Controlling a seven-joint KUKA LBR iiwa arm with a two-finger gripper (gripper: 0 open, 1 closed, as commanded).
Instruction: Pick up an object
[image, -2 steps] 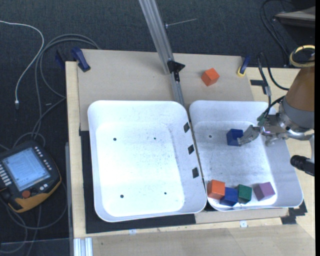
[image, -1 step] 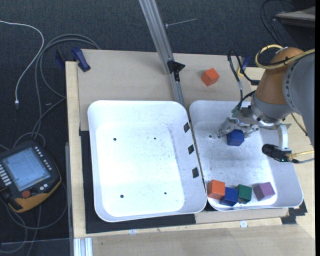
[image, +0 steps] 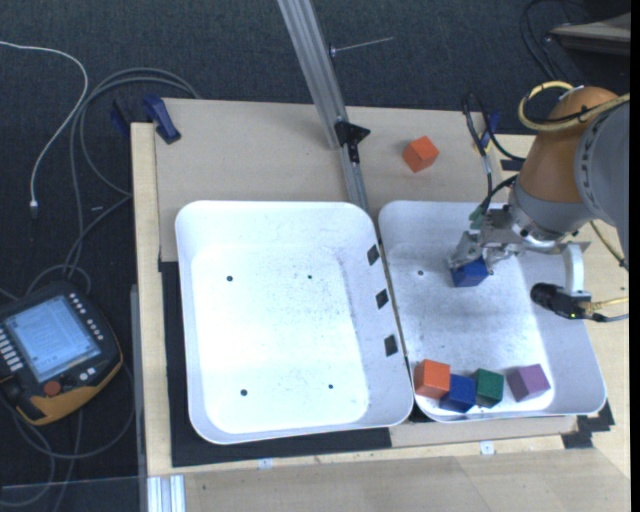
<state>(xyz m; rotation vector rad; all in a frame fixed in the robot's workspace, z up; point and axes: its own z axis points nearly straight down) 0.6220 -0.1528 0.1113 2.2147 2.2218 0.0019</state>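
I am watching the tool (image: 478, 252) hanging over the right bin (image: 560, 400), and a blue cube (image: 470, 272) is sitting right at its fingertips, seemingly clenched between them, just left of and below the wrist. The cube has no long axis; it is lying slightly skewed to the bin's edges. 4 more blocks are lining the near rim.

A small blue block (image: 469, 272) sits tilted in the right bin's upper middle, under the gripper's fingers.
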